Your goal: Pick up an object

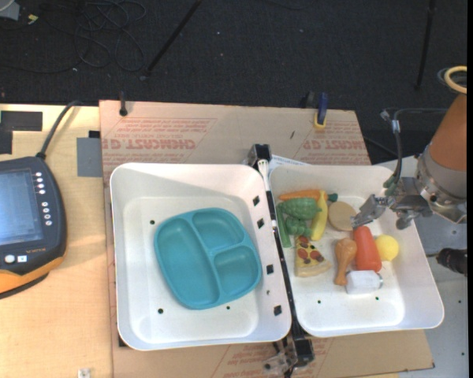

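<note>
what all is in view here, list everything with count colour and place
white bins: 2, white, side by side on the bench
divided plate: 1, teal, in the left bin
toy broccoli: 1, green, right bin, upper left
toy banana: 1, yellow, beside the broccoli
pizza slice: 1, tan with red spots, right bin middle
drumstick: 1, brown, right of the pizza
red piece: 1, red-orange, beside the drumstick
yellow ball: 1, yellow, right of the red piece
white block: 1, white, below the red piece
tan disc: 1, tan, near the gripper
control pendant: 1, grey and orange, far left
gripper: 1, grey, over the right bin
</note>
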Robot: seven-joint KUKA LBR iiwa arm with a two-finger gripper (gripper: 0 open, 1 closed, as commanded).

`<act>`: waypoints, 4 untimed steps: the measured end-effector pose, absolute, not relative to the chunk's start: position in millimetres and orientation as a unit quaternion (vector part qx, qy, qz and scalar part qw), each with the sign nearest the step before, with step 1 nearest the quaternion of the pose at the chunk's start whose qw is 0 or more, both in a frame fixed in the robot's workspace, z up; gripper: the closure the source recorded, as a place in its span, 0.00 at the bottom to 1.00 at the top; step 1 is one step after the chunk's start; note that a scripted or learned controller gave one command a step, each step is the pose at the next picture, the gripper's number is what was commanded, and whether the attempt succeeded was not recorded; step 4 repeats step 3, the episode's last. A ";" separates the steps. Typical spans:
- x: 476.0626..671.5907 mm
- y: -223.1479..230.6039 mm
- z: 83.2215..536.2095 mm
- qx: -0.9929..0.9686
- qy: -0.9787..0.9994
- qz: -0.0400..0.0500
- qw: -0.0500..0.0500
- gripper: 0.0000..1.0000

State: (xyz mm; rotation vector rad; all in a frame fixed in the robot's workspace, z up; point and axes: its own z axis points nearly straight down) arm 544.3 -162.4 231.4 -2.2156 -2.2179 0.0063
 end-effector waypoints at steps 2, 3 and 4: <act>538.2 -177.7 93.8 -0.708 -0.706 0.002 0.004 1.00; 562.7 -67.0 190.3 -0.703 -0.712 -0.002 0.001 1.00; 562.7 -67.0 190.3 -0.703 -0.712 -0.002 0.001 1.00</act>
